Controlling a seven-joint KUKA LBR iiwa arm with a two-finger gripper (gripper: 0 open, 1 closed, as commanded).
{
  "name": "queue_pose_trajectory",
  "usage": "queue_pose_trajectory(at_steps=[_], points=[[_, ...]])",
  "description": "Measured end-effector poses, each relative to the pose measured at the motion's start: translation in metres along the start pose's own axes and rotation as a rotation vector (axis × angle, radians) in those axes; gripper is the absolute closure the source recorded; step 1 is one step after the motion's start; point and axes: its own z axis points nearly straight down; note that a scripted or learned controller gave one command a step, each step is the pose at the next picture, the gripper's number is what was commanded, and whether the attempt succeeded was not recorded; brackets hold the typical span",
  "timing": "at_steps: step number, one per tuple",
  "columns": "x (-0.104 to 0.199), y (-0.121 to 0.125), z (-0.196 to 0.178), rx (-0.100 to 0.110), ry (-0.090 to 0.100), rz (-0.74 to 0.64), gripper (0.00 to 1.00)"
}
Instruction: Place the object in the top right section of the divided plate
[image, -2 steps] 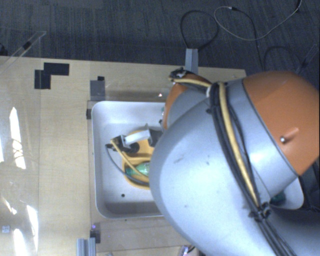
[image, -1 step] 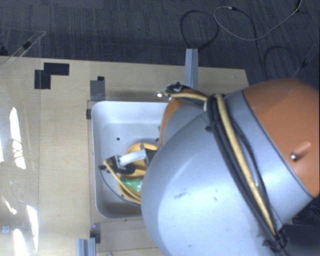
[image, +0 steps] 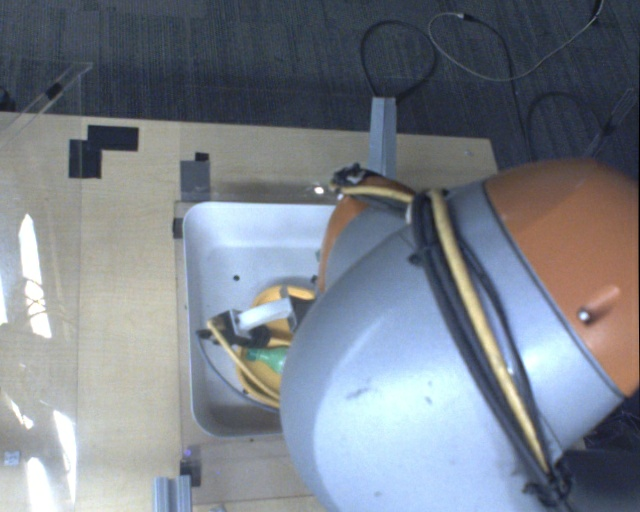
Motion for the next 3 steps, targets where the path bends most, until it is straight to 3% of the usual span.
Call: queue_pose_trajectory(at_steps=[1, 2, 3], points=[[0.087, 0.063, 0.026, -0.002, -0.001, -0.149, 0.0], [0.035, 0.021, 0.037, -0.04, 0.077, 0.013, 0.0], [0.026, 0.024, 0.033, -0.033, 0.097, 0.008, 0.0]])
